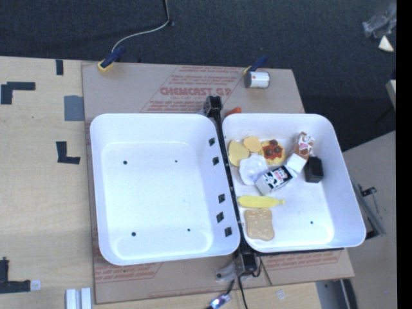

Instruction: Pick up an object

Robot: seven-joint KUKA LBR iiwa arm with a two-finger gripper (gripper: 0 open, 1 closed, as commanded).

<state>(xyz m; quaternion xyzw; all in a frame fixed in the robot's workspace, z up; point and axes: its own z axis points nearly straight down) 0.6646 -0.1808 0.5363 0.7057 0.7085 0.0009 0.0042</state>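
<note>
The right bin [335, 217] holds a cluster of small objects in its far left part. Among them are two yellow discs [239, 152], a red-topped piece [273, 150], a small red-and-white figure [304, 144] and a black block [313, 170]. A white-and-black carton [275, 179] lies beside a white lump [252, 170]. Nearer the front lie a yellow banana [261, 201] and a tan bread slice [259, 224]. A blurred grey part of the arm with the gripper [380, 23] hangs at the top right edge, well away from the bin and above the dark floor.
The left bin [154, 192] adjoins the right one along a clipped centre seam [221, 172]. Both rest on a cardboard sheet [187, 89]. A small white cylinder [258, 79] and a yellow-blue clamp [111, 58] sit at the sheet's far edge.
</note>
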